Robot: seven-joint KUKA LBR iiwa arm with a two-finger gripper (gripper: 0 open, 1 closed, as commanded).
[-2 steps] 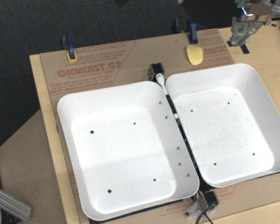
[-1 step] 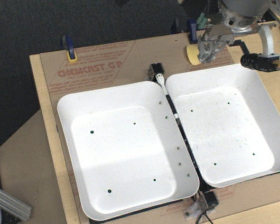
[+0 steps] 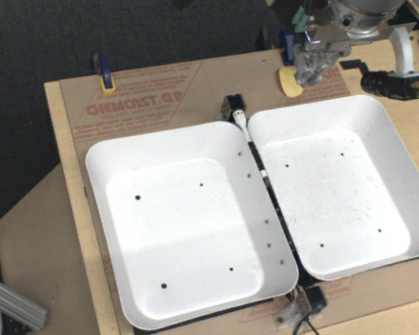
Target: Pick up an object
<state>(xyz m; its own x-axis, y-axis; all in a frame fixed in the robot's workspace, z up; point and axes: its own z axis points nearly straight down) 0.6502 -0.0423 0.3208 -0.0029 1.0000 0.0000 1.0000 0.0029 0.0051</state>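
The gripper (image 3: 313,72) sits at one o'clock, touching a yellow thing (image 3: 289,82); its grip I cannot tell. The board (image 3: 134,101) reads "CHEMCAST".

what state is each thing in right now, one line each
gripper: raised past the far rim of the right bin, beside the yellow object
yellow object: lying on the bench outside both bins, not clearly gripped
left bin: flat on the bench
right bin: flat, touching the left bin
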